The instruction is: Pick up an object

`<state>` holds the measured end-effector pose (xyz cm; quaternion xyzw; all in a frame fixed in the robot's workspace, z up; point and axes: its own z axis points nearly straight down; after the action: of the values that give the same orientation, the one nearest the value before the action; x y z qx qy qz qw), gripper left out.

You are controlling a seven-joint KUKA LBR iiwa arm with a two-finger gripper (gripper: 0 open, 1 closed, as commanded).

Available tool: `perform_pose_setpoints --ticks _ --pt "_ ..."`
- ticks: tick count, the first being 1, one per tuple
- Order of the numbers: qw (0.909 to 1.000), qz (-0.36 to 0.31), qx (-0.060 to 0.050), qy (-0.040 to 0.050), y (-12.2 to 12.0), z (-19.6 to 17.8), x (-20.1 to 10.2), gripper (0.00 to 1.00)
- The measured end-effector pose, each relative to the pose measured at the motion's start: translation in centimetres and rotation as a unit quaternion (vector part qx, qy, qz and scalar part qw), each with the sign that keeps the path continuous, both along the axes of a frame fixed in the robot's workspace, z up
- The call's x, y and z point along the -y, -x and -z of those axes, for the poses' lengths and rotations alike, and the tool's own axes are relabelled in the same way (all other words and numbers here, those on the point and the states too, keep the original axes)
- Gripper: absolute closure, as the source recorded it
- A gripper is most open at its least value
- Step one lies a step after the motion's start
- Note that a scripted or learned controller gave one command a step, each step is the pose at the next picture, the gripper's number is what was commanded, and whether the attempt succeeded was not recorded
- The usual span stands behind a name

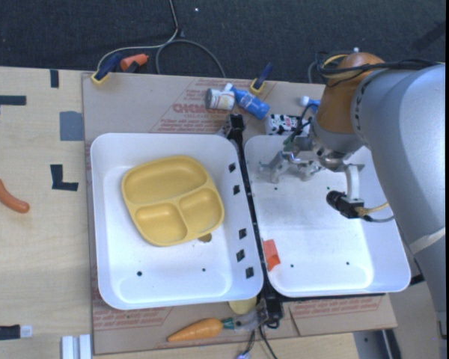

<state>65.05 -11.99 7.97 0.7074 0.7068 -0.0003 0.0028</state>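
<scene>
Up top, claw (273,172) near right bin's (322,234) rim

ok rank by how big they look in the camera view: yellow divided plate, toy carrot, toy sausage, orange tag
1. yellow divided plate
2. toy carrot
3. toy sausage
4. orange tag

Carrot and sausage look close in size, so their order is unsure.

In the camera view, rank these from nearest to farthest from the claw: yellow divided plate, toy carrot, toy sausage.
From the claw, in the right bin's upper part:
1. Yellow divided plate, in the left bin.
2. Toy carrot, off the bins at the bench's front edge.
3. Toy sausage, far left on the wooden surface.
</scene>
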Motion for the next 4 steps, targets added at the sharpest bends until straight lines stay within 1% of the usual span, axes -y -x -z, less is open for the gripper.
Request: perform_pose_setpoints --ticks 1,2,3,4 --pt "1.0000 -0.002 -0.001 -0.0015 -1.9 -0.6 -2.7 0.00" --pt "1.0000 -0.002 -0.001 -0.0010 -1.9 -1.6 -2.6 1.00" --pt "1.0000 -0.002 0.001 -0.0029 5.8 -11.0 -6.3 1.00" --pt "1.0000 -0.001 -0.003 -0.0023 5.7 -10.4 -6.2 0.00"
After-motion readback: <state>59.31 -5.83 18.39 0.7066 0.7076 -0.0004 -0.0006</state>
